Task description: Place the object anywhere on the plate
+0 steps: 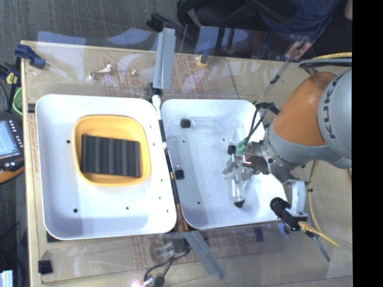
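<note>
A yellow plate (90, 127) with a dark ridged centre lies in the left bin (54, 208). Two clear tubes with black caps lie in the right bin (203, 202). One clear tube (206, 123) rests along the bin's far side, its cap to the left. The other clear tube (238, 190) lies near the bin's right side, its cap toward the front. My gripper (237, 163) hangs low over the upper end of this second tube, far to the right of the plate. The view is too cluttered there to show whether the tube is touched.
The arm's grey body and orange band (305, 124) cover the right bin's right edge. A metal rail (163, 58) stands behind the gap between the bins. A handheld screen (7, 142) sits off the bench's left edge.
</note>
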Tool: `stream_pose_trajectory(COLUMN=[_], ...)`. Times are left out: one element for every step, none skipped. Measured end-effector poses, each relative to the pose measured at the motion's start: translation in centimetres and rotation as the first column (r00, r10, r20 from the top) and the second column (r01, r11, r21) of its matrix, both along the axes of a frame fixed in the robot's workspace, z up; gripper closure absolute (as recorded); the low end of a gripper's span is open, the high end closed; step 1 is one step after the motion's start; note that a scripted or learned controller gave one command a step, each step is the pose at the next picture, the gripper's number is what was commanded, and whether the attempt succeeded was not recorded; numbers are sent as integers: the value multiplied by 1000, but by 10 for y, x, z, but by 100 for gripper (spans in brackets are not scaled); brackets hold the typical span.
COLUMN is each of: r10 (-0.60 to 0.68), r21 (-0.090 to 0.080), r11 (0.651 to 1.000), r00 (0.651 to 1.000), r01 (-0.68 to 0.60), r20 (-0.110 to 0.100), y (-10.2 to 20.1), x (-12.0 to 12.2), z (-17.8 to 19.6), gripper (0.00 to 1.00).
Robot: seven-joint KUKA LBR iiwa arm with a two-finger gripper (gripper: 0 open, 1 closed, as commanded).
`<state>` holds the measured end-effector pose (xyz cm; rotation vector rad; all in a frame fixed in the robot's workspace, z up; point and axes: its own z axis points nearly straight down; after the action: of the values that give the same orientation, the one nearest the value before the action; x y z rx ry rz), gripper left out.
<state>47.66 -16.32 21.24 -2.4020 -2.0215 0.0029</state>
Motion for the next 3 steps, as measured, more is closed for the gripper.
stream_pose_trajectory(r10=[168, 468, 597], r21=[1, 3, 0], r11=[986, 884, 802], r00=[986, 884, 802], r01=[-168, -468, -597], r20=[0, -2, 2], y=[24, 73, 128], x=[66, 84, 103], z=[60, -19, -21], gripper=[100, 100, 100])
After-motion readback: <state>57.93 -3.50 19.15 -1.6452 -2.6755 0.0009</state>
